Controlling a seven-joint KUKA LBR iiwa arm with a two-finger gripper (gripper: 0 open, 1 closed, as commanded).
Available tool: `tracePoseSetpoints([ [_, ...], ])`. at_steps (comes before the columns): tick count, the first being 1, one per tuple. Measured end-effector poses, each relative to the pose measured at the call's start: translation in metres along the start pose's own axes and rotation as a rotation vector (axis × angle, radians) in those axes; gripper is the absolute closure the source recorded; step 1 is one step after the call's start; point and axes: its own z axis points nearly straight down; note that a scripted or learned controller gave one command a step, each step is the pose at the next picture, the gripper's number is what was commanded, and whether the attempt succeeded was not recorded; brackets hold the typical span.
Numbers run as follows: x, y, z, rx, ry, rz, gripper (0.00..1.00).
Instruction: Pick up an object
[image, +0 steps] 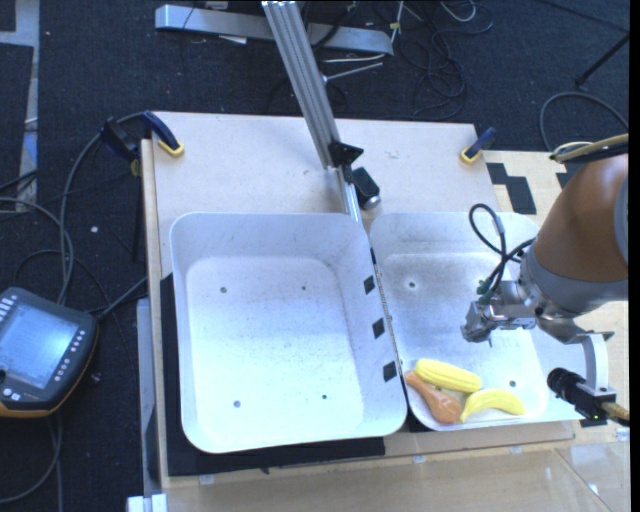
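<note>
Gripper (480, 328) hovers over right bin (430, 255), jaw state unclear; corn (447, 375), carrot (436, 398), banana (493, 403) lie below it.

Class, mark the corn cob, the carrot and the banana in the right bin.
corn cob (449, 375), camera view, middle of cob.
carrot (436, 398), camera view, orange body.
banana (493, 403), camera view, middle of curve.

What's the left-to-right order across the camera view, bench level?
Teach pendant → left bin → right bin → orange carrot-like toy → claw. The two yellow toys overlap the carrot's span, so they are left out.
</note>
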Motion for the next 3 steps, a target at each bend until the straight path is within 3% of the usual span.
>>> tracePoseSetpoints([
  [1, 0.006, 0.007, -0.046, 0.000, 0.000, 0.000, 1.00],
  [3, 0.112, 0.036, -0.058, 0.003, 0.001, -0.004, 1.00],
])
